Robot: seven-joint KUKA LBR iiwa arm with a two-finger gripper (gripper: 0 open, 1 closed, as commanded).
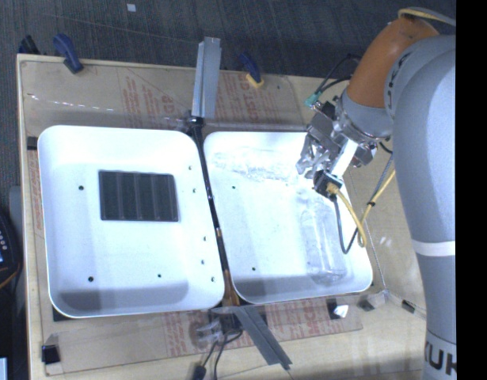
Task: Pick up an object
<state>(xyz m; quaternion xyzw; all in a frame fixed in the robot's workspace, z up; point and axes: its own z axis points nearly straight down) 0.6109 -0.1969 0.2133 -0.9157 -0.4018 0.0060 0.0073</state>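
**Pincer above the right bin's far right corner**

We see the pincer (321, 167) hanging over the right bin (259, 287), near its far right corner; whether it is open or closed we cannot tell. A clear plastic bottle (320, 240) lies along that bin's right wall. The left bin (69, 291) holds a dark ribbed rectangle (138, 195) near its middle on the worktop (108, 93).
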